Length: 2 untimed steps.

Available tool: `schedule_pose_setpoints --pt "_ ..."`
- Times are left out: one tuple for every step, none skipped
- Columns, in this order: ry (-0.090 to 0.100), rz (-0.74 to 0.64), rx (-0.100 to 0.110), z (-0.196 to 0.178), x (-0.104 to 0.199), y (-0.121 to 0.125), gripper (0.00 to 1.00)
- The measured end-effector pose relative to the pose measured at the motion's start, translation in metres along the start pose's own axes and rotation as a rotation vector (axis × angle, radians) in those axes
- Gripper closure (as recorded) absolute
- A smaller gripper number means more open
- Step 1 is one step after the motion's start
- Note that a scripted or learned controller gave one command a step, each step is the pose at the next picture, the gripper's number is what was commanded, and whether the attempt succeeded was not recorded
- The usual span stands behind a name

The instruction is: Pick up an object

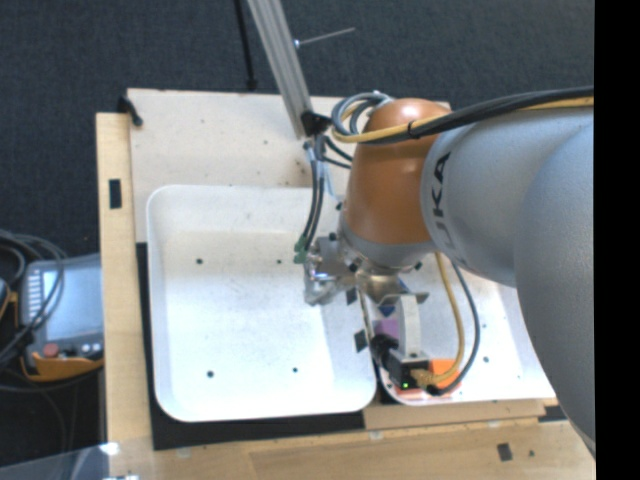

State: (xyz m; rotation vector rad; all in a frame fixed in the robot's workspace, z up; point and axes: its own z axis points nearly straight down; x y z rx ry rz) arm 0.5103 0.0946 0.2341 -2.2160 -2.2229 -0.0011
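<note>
Robotics lab test cell. Grey industrial arm [500, 198] over a bare plywood surface [115, 298] with two white bins, left [240, 308] and right [500, 353]. Aluminium rail post [278, 53] bolted at the back, control pendant [60, 318] with loose cables [15, 258] at left, dark carpet floor [100, 28].

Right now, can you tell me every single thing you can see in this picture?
bench: one, tan wood, under both bins
left bin: one, white, on the bench
right bin: one, white, beside the left bin, mostly hidden under the arm
purple thing: one, small, in the right bin, too hidden to name
metal rail: one, silver, slanting up behind the bench
screen box: one, grey and orange, left of the bench
arm: one, grey with an orange band, reaching in from the right
hand: one, low where the two bins meet
</note>
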Motion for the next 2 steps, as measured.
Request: schedule_pose_setpoints --pt "-0.004 0.005 0.000 0.0076 0.0025 -0.0142 1.00" --pt "-0.001 0.006 0.000 0.0077 0.0038 -0.0141 0.00"
